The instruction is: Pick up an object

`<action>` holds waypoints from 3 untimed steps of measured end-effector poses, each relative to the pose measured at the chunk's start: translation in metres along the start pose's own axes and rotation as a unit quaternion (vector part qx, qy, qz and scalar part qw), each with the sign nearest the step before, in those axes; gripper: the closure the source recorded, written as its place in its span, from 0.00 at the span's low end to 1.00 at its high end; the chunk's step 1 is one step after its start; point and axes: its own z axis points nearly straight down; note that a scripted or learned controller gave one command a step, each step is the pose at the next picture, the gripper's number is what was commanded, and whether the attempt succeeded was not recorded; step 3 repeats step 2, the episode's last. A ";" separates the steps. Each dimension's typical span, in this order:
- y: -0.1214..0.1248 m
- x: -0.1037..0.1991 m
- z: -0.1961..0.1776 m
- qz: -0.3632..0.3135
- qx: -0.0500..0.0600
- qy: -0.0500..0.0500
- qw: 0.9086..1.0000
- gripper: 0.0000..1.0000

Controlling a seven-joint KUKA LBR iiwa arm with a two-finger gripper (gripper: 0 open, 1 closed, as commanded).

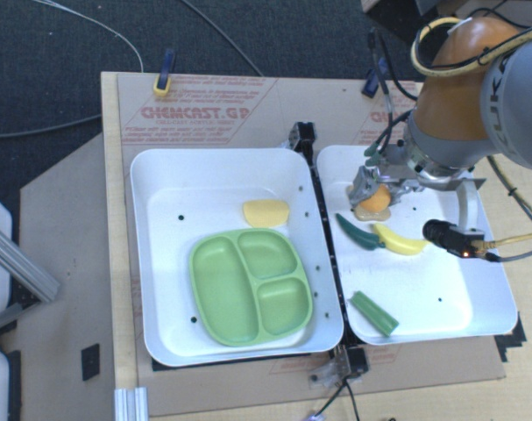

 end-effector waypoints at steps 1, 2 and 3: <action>0.021 0.042 -0.008 0.000 -0.001 0.000 1.000 1.00; 0.040 0.096 -0.019 0.000 -0.001 0.000 1.000 1.00; 0.040 0.096 -0.019 0.000 -0.001 0.000 1.000 1.00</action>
